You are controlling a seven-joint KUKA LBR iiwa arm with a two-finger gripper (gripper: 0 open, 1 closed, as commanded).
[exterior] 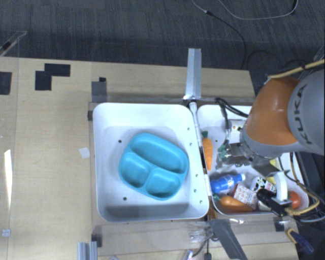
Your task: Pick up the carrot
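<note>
Carrot lying untouched at nine o'clock edge of right bin, against divider. Gripper hovering just beside, at three o'clock; opening impossible to tell. Pickup not yet done.

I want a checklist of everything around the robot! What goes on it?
Surface: tan bench bearing two white bins.
Job's things: carrot at the right bin's left wall, lying free.
Clutter: blue divided tray in the left bin; blue bottle, small carton, orange toy in the right bin.
Hand: hand above the right bin, beside the carrot.
Cables: black cable on the floor.
Surroundings: dark carpet.
</note>
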